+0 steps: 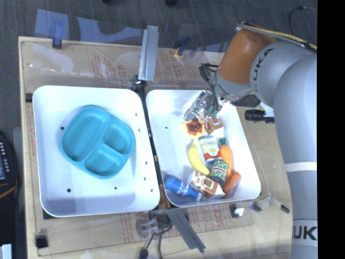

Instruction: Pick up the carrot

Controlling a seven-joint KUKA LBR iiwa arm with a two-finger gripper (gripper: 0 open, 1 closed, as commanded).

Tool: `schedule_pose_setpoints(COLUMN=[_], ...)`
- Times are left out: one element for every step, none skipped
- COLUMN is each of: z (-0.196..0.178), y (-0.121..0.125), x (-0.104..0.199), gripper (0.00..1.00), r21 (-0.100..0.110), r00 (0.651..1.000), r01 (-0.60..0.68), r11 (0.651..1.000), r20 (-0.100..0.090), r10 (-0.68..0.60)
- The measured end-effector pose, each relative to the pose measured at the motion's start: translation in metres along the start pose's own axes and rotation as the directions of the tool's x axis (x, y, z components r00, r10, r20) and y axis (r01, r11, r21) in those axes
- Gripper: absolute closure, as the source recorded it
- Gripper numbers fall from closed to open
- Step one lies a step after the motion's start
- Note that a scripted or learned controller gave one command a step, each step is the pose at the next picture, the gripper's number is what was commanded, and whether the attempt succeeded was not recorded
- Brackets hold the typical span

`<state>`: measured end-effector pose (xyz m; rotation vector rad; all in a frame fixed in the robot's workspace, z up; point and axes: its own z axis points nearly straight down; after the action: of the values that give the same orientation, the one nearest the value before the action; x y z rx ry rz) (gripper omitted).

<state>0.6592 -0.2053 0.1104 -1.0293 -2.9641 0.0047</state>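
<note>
The orange carrot point(227, 154) lies in the right bin point(161, 112), near its right wall, among a pile of groceries. A second red-orange piece point(233, 181) lies just below it by the bin's front right corner. My gripper point(200, 110) hangs over the back part of the right bin, directly above small orange and brown packets point(195, 126). It is well behind the carrot and holds nothing that I can see. The grey arm with its orange band point(242, 58) reaches in from the right.
Beside the carrot lie a yellow banana point(197, 159), a green can point(218, 169), a small carton point(207, 145) and a blue bottle point(177, 186). The left bin point(48, 107) holds a blue divided plate point(98, 140). A ridge point(146, 128) separates the two bins.
</note>
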Motion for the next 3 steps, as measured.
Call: schedule_pose_setpoints(z=[0.021, 0.020, -0.046], y=[0.035, 0.034, 0.002], x=[0.059, 0.059, 0.017], gripper=[1.00, 0.00, 0.00], r21=[-0.003, -0.003, 0.000], r00=[0.625, 0.626, 0.475], r01=[0.780, 0.780, 0.880], r11=[0.625, 0.626, 0.475], r20=[0.000, 0.000, 0.005], r10=[-0.780, -0.780, -0.880])
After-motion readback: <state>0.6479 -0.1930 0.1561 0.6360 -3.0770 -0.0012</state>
